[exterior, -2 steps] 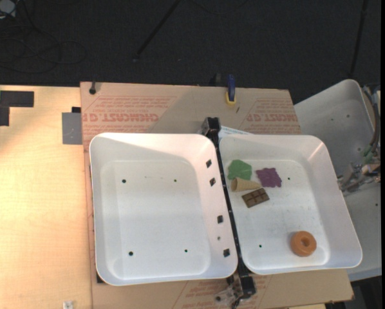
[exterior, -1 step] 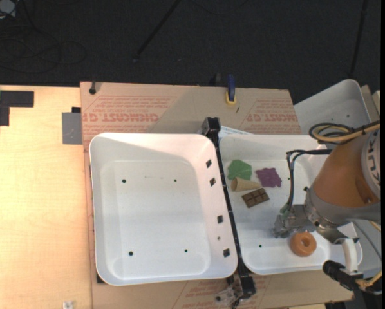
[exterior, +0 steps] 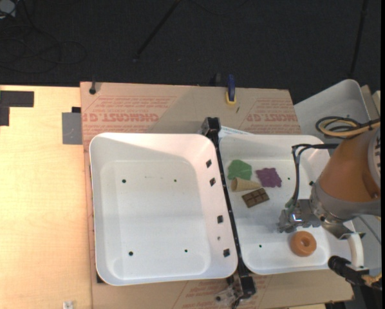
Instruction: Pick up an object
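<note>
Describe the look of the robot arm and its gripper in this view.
The arm is a thick rounded body with a wide orange band and grey below it. Black cables loop along its left side. The gripper is a small grey metal assembly with dark parts at the wrist's end.

Both white bins [exterior: 154, 153] look smooth glossy plastic, on matt printed cardboard [exterior: 179, 108]. Left of the cardboard, pale wood bench [exterior: 31, 205]. Doughnut [exterior: 303, 243] in the right bin possibly matt foam.
</note>
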Controlling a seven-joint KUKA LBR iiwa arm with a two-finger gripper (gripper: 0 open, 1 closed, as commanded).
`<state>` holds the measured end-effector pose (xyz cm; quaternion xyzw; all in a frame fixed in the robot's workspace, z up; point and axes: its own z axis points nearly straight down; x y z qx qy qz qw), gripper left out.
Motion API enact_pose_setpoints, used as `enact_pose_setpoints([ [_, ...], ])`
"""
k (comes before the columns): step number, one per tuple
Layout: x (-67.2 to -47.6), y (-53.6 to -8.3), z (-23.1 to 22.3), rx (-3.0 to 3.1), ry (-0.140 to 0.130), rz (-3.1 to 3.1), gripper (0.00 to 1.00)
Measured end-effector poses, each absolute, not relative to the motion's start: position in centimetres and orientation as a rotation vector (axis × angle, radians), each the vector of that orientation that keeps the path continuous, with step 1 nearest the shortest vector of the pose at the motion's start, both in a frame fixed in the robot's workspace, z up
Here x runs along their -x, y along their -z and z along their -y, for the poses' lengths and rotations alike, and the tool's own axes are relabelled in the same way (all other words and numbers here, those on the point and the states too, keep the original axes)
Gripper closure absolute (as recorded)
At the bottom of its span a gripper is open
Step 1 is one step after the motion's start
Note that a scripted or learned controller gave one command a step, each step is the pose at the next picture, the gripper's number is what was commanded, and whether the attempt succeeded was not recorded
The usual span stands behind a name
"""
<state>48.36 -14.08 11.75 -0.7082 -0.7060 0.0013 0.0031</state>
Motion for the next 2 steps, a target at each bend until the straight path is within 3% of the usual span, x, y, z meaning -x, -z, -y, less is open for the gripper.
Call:
enact_pose_setpoints([
  [2,-47.7,-35.0,3.4,2.216,0.011,2.233,1.0],
])
